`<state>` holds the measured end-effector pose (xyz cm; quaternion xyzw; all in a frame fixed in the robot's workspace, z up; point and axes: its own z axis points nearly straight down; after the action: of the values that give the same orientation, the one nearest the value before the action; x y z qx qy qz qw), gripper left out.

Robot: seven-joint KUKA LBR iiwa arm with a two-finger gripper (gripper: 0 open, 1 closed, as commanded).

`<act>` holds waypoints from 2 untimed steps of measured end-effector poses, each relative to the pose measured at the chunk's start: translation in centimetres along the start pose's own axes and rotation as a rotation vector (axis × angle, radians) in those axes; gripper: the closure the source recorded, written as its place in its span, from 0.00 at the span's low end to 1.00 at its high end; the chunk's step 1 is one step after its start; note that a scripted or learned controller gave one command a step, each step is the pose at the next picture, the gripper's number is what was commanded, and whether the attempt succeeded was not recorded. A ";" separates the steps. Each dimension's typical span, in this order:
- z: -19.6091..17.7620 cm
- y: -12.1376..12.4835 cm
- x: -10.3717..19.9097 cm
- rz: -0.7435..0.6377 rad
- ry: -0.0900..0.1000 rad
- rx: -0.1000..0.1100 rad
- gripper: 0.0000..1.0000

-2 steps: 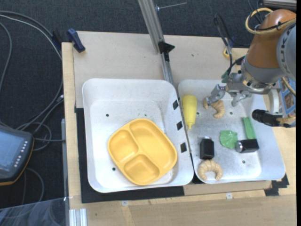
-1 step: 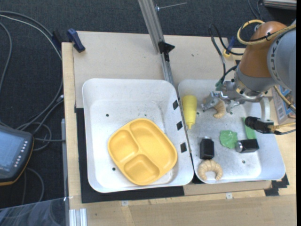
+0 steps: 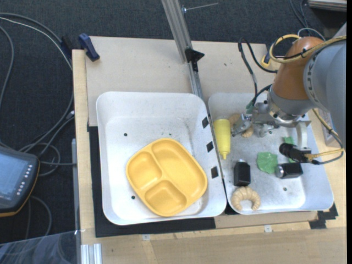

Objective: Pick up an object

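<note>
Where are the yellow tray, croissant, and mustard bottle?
yellow tray [image 3: 142,172], camera view, left compartment floor
croissant [image 3: 246,198], camera view, middle of its curve
mustard bottle [image 3: 222,136], camera view, middle of body

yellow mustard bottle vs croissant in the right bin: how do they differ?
Colour: the mustard bottle is bright yellow; the croissant is pale tan.
Shape: the bottle is straight and tapers to a nozzle; the croissant is curved into a crescent.
Place: the bottle lies along the left wall of the right bin, mid-depth; the croissant sits at the bin's near edge.
Shared: both lie flat in the same bin, untouched by the gripper.
</note>
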<state>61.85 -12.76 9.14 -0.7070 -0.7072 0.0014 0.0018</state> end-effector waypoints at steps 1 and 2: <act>-1.3 0.1 0.1 -0.001 0.001 -0.005 1.00; -7.7 -0.1 0.4 -0.001 -0.002 -0.012 1.00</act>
<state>61.75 -12.40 16.81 -0.7066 -0.7076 -0.0024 -0.0032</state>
